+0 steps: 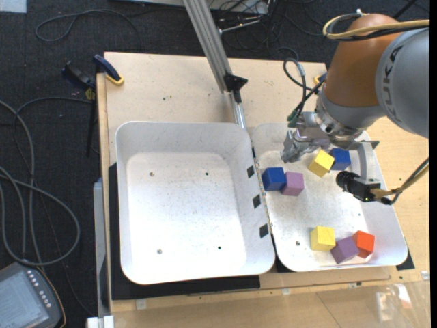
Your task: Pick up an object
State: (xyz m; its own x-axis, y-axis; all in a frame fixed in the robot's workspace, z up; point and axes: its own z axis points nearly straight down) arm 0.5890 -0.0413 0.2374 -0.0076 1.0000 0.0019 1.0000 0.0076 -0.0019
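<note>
The right bin (382,217) holds several small blocks. A blue cube (274,178) and a purple cube (293,183) sit side by side near the bin's left wall. A yellow cube (321,163) and a blue block (340,158) lie just right of the gripper (291,150), partly under the arm's wrist. The gripper hangs low over the bin's back left part, just above and behind the blue and purple cubes. At the front of the bin lie a yellow cube (322,238), a purple block (343,249) and an orange block (365,242).
The left bin (136,183) stands beside the right one, and black clips mark the shared wall. A slanted metal pole (208,36) reaches down to the bins' back edge. Cables hang from the wrist. A black part (355,185) juts over the right bin.
</note>
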